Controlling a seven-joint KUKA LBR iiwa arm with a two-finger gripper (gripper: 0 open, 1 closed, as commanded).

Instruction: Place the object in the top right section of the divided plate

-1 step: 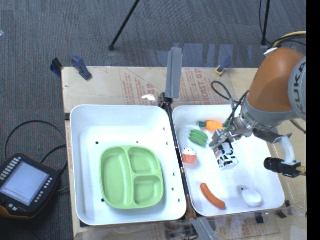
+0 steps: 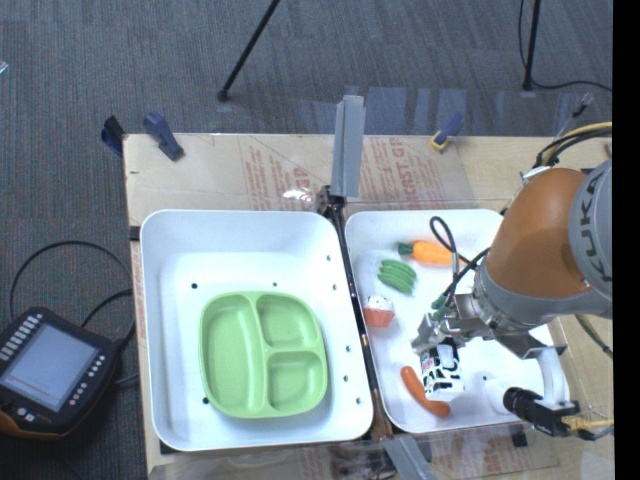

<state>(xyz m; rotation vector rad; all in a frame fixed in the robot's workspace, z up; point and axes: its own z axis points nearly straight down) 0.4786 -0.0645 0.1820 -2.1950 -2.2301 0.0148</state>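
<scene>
Right bin (image 2: 520,413), near edge: an orange-red sausage-shaped toy (image 2: 424,391) lies at a slant on the floor.

Just beyond it: the gripper (image 2: 441,353), lowered from the grey arm with the orange band (image 2: 540,253). It sits directly over a small white carton with black markings (image 2: 441,371), judged the likeliest task object. Whether the tool is spread or pinching the carton cannot be told; the wrist hides that.

Carton: boxy, white, black blotches, standing roughly upright on the bin floor, touching or just beside the sausage toy.

Mid bin, left side: a small orange-and-white toy (image 2: 378,311). Farther: a green pod-like toy (image 2: 398,275), then a carrot (image 2: 428,253) at the far end.

Left bin (image 2: 160,268): a light-green divided plate (image 2: 264,354), three sections bare, set there as the destination; its top right section (image 2: 285,321) lies well apart from the carton.
</scene>
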